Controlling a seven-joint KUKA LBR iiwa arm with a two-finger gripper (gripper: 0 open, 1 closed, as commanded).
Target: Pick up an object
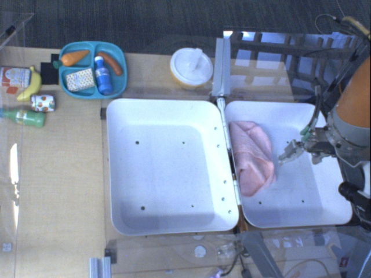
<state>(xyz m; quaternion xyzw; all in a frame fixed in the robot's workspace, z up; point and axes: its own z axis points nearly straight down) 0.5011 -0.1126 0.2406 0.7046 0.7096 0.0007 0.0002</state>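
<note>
A pink, soft folded object point(253, 157) lies in the right bin point(307, 207), against its left wall. My gripper point(301, 153) hangs over the middle of that bin, just right of the pink object and apart from it. Its fingers point(287, 152) are spread, and nothing sits between them. The grey arm with its orange band point(355, 100) comes in from the right edge.
The left bin point(168, 213) sits beside the right one, with a divider wall point(227, 155) between them. Behind the bins are a white lidded bowl point(192, 66) and a blue tray of toy food point(93, 70). Small toys point(26, 97) lie at far left.
</note>
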